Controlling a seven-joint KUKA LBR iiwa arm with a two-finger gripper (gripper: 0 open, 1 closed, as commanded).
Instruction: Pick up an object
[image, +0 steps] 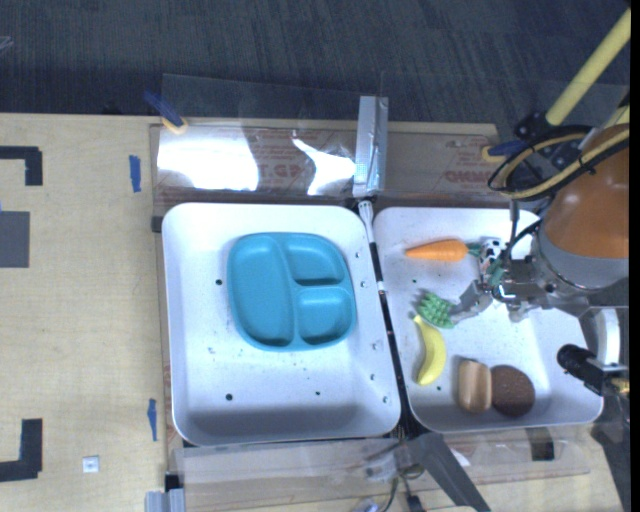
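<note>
So here's my view from the overhead cam. The arm (585, 225) comes in from the right over the right bin (560, 405), and the claw (470, 300) is down low in the middle of that bin, right beside a small green leafy toy (437, 309). Looks like it's touching or nearly touching the green thing, but honestly I can't tell if the claw is apart or together, it's too small and blurry from up here.

Other stuff in the right bin: an orange carrot (437, 252) near the back edge, a yellow banana (430, 352) just in front of the green toy, and a tan bread-looking piece (472, 385) sitting right against a dark brown round thing (512, 390) near the front.

The left bin (195, 380) has a blue divided plate (292, 289) lying flat in the middle. Both bins sit side by side on the table (70, 300).
</note>
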